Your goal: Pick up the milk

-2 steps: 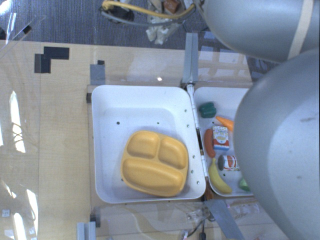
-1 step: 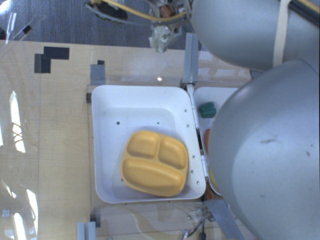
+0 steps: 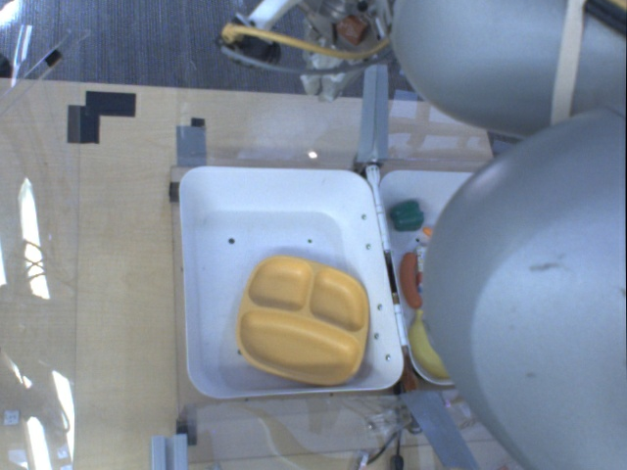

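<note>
Camera view:
- A pale wooden bench [image 3: 88, 292] bears two shallow white plastic bins side by side, with black square marks [image 3: 98, 114] on the wood towards the upper left.
- The left white bin [image 3: 201, 262] holds a yellow moulded plastic tray with three compartments [image 3: 304, 321], lying flat in the near half and turned a little askew.
- The right white bin [image 3: 436, 186] is mostly covered by the broad grey arm [image 3: 529, 292], which spreads over the right side of the picture.
- Along the uncovered left strip of the right bin lie a small dark green block [image 3: 406, 213] near the far end, a red-orange elongated piece [image 3: 409, 277] below it, and a yellow curved banana-like piece [image 3: 424, 346] near the front corner, partly under the arm.
- Where the milk lies cannot be told; none of the uncovered pieces can be read as it.
- The gripper [image 3: 328, 84] hangs beyond the far rims, above the grey metal post [image 3: 370, 116] between the bins, with a yellow cable [image 3: 284, 42] looping by it.
- Whether the gripper is apart or together cannot be told, and nothing is seen in it.
</note>
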`<state>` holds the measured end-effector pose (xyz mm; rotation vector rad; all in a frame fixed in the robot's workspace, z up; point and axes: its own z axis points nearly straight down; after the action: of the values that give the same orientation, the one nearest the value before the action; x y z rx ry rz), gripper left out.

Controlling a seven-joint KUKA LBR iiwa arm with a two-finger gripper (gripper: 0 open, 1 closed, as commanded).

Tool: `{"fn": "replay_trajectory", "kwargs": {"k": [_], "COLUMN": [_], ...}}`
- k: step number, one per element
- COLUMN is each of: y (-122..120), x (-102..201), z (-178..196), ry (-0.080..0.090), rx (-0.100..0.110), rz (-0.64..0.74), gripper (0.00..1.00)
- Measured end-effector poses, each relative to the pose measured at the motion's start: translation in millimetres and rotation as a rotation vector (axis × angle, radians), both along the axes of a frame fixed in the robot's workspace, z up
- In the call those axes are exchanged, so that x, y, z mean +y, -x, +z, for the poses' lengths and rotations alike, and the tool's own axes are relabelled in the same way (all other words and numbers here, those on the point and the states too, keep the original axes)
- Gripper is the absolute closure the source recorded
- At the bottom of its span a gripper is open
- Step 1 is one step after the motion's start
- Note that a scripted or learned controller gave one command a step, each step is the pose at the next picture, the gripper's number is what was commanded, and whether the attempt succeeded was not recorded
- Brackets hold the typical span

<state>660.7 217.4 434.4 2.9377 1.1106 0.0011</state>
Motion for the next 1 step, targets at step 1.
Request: {"fn": "replay_trajectory", "kwargs": {"k": [1], "y": [0.0], "x": [1.8], "z": [11.5], "ry": [-0.001], "rx": [-0.003], "rz": [0.009], "gripper": [1.0]}}
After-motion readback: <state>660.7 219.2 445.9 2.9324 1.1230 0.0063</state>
